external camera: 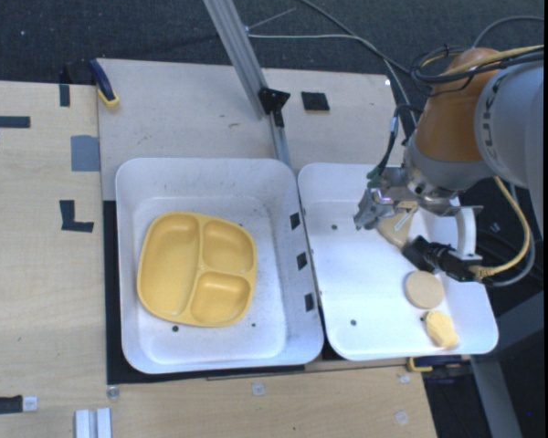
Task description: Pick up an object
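My gripper hangs low over the upper part of the right bin, on the grey arm with its orange band. A pale tan piece peeks out just below and right of the gripper; I cannot tell whether it is held. A round tan disc lies flat near the bin's right side. A small yellow lump rests in the bin's lower right corner. In the left bin sits a yellow divided plate.
A metal pole slants down to a black clamp between the bins at the back. Cables loop off the wrist over the right bin's right edge. The wooden bench extends to the left.
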`<state>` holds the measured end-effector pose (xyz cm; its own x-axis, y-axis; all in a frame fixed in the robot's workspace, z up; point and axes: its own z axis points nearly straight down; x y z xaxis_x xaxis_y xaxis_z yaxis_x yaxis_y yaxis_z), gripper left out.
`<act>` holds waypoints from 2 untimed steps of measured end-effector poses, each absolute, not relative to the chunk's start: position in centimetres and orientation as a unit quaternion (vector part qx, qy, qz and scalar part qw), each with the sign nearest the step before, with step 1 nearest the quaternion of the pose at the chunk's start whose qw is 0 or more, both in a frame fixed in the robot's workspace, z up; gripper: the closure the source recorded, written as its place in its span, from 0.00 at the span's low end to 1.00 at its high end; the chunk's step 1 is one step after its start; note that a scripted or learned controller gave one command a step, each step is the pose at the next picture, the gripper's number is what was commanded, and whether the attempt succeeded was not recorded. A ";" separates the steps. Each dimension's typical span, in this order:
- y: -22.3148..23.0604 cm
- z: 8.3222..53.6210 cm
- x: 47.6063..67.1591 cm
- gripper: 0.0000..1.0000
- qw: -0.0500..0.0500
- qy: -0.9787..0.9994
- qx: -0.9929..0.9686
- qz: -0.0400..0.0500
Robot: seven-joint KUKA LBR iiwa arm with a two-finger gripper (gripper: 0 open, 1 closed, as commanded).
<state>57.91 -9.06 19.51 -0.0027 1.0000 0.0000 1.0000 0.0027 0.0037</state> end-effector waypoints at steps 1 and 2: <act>-9.0 20.9 57.9 1.00 0.000 0.708 0.707 0.000; -4.3 20.4 57.7 1.00 -0.001 0.709 0.705 -0.001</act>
